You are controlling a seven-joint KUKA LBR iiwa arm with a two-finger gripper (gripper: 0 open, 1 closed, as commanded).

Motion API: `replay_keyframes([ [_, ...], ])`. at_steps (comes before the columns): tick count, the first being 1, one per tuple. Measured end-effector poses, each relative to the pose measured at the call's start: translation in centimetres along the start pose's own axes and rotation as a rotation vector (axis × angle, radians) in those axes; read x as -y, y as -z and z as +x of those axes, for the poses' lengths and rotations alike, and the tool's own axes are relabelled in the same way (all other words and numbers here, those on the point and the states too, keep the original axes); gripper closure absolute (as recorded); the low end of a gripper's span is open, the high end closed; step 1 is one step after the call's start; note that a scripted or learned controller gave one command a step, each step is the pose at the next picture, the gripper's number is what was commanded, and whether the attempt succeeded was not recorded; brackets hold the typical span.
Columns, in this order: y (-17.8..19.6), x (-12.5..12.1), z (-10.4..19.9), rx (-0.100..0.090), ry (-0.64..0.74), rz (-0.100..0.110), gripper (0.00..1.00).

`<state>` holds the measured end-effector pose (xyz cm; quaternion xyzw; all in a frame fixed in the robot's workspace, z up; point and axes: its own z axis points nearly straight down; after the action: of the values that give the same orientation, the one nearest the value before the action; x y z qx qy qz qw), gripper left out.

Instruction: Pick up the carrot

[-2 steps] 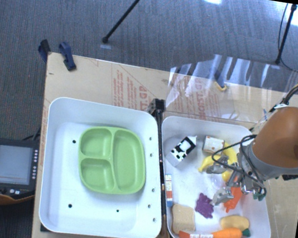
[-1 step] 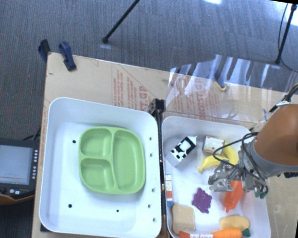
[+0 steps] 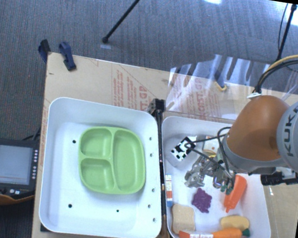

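An orange carrot [image 3: 235,193] lies in the right bin [image 3: 264,215], pointing towards the near side. A second orange carrot [image 3: 227,234] with a green top rests along that bin's front wall. My gripper [image 3: 206,179] hangs low over the middle of the right bin, just left of the first carrot. It is open, with only bare bin floor between its fingers [image 3: 193,177]. The right finger stands close beside the carrot without gripping it.
Purple grapes [image 3: 201,200], a bread slice [image 3: 183,218], a yellow potato-like piece [image 3: 233,221] and a black-and-white checkered object [image 3: 180,149] share the right bin. A green divided plate [image 3: 112,159] sits in the left bin [image 3: 51,195]. A pendant [image 3: 9,170] lies left of the bench.
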<state>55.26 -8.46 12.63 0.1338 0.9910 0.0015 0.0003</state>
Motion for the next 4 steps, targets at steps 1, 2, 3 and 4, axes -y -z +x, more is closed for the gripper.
replay_keyframes([
  [1,-0.1,0.1,0.0,-0.001,-0.001,0.001,0.00],
  [2,-3.6,2.8,3.3,0.003,0.432,-0.001,0.00],
  [3,-3.4,4.6,5.5,0.018,0.585,0.001,0.00],
  [4,5.2,0.2,2.4,0.012,0.677,0.002,0.00],
])
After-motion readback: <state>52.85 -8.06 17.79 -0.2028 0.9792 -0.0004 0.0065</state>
